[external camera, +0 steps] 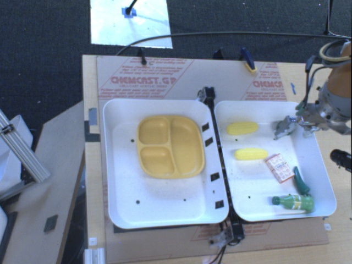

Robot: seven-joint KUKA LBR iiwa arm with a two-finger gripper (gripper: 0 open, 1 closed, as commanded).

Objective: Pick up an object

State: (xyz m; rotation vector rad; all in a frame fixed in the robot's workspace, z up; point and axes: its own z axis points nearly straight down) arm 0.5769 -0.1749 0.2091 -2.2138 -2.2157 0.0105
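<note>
Poised over the upper right part of the right bin, the gripper hung with its fingers slightly spread and nothing between them, so the pick looked to be at the approach step, with no object chosen for certain.

Going by size, the left bin held a yellow divided plate, well apart from the arm's reach at that moment. In the right bin lay two yellow corn cobs, the upper cob and the lower cob, then a small red and white packet, a green bottle near the front wall, and a dark green tool beside it.

The upper cob lay nearest the fingers, to their left. Judging from this, the next move called for a shift left and a descent. The bin's right wall, close by, could crowd the fingers.
</note>
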